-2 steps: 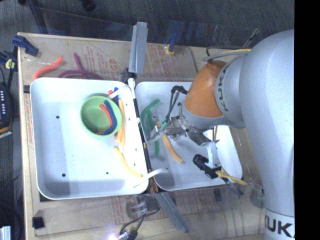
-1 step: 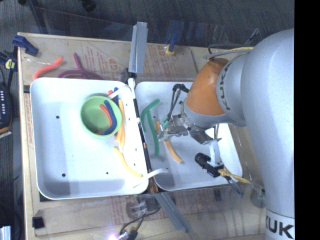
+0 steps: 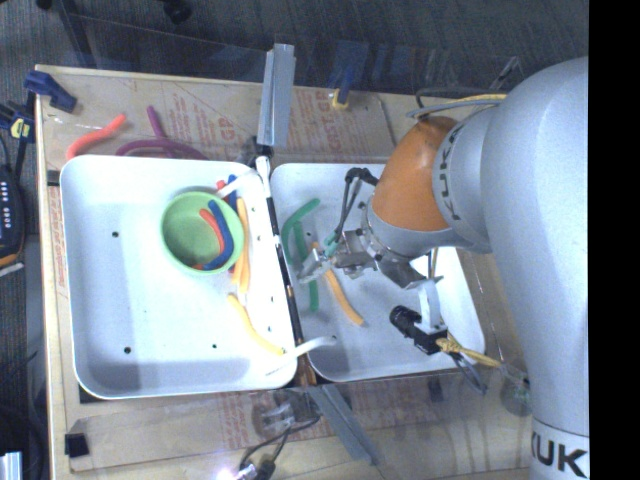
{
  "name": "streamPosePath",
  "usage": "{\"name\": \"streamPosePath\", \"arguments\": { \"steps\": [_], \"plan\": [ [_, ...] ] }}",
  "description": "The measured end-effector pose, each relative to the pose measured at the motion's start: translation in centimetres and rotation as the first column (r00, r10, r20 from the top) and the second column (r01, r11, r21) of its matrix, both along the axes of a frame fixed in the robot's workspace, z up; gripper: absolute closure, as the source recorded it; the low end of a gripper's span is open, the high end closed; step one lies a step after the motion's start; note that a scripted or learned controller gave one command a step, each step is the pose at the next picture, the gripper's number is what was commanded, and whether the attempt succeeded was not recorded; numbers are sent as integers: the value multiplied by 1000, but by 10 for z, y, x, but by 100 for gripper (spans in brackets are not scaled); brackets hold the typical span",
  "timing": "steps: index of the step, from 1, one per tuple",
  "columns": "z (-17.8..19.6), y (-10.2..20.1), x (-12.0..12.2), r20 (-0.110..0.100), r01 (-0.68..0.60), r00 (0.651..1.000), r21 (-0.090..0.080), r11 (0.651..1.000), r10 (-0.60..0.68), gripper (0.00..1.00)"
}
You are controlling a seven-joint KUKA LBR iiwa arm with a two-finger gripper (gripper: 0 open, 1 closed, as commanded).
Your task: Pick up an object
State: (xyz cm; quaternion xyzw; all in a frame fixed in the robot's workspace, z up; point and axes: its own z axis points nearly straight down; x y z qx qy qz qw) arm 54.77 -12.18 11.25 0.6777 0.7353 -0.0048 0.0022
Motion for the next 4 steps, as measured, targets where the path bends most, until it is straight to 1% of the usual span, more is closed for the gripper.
{"name": "streamPosePath", "arguments": {
  "steps": [1, 2, 3, 4],
  "plan": [
    [-21, -22, -22, -1, -38, 999, 11, 999, 38, 0],
    [-9, -20, -22, -6, -47, 999, 17, 999, 47, 100],
    [93, -36, 25, 3, -192, 981, 10, 981, 191, 100],
    [93, -36, 25, 2, -192, 981, 11, 981, 192, 0]
  ]
}}
